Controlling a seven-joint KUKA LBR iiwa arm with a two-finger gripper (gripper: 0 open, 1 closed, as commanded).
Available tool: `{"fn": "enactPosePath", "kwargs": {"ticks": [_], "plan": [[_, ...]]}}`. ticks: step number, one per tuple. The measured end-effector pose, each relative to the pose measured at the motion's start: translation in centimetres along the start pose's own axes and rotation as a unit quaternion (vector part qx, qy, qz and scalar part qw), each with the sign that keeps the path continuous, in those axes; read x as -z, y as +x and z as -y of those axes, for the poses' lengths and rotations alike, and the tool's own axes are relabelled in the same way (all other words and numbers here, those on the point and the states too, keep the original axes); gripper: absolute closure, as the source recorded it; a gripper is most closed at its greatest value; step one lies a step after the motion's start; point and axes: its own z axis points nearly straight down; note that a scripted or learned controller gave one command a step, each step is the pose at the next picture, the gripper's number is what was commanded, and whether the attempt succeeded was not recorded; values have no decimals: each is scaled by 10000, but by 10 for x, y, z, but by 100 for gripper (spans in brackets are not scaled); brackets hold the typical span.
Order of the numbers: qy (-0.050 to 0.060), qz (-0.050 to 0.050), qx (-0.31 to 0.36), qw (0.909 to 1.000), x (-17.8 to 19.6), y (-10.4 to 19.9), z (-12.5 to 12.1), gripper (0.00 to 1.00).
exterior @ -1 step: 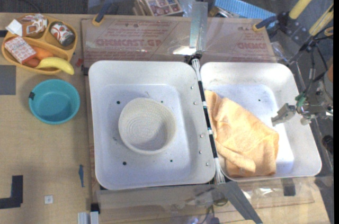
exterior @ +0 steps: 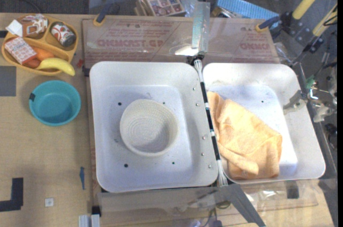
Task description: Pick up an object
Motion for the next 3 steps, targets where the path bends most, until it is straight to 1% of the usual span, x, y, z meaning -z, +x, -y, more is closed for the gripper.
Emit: {"fn": "enactPosePath", "kwargs": {"ticks": [1,2,3], "plan": [[24,-14,674,9977,-77,32,30,0],[-14,-25,1104,9939,-115,17,22,0],[24,-21,1681,9858,-100,-4,38,0]]}}
